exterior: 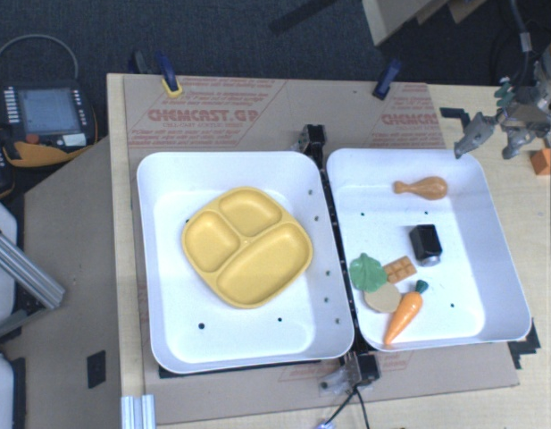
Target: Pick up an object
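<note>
Left bin (159, 239) holds a yellow plate (247, 245); right bin (489, 239), toy food.

Along the far edge of my surface, the cardboard sheet (257, 110) under the bins carries red printing. By the far left corner, above the left bin, I read "CHEMCAST" followed by letters that look like "GP"; the smaller lines above and below it are too fine to make out. A second red block (404, 114) sits above the right bin, blurred beyond reading. The handheld pendant (45, 119) off the left edge has a lit screen, illegible.
</note>
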Motion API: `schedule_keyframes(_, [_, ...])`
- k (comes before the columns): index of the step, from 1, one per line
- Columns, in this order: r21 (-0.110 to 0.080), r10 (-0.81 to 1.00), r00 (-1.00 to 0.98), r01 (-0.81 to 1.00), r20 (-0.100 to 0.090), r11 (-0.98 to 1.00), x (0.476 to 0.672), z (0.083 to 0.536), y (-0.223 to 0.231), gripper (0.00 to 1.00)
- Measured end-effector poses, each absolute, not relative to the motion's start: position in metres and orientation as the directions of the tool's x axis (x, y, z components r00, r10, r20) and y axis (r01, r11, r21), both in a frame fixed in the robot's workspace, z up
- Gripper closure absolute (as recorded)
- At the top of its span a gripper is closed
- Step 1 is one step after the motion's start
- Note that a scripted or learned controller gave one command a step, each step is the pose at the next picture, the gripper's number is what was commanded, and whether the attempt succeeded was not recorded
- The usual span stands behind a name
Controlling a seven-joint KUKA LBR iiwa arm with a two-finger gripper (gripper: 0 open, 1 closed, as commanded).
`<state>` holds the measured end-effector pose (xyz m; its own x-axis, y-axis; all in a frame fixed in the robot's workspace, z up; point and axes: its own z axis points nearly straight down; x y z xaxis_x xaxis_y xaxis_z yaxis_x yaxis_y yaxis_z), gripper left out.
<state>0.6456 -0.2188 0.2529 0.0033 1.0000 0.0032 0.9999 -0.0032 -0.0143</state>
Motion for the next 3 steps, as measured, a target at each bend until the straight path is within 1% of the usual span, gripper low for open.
schedule_keyframes(1, [-0.001, 1.0, 0.0, 1.0, 0.0, 0.0, 0.648, 0.261, -0.218, 0.0])
schedule_keyframes(2, [-0.001, 1.0, -0.001, 1.0, 0.0, 0.001, 0.644, 0.202, -0.215, 0.0])
schedule_keyframes(3, [-0.006, 1.0, 0.0, 1.0, 0.001, 0.0, 0.638, 0.157, -0.213, 0.0])
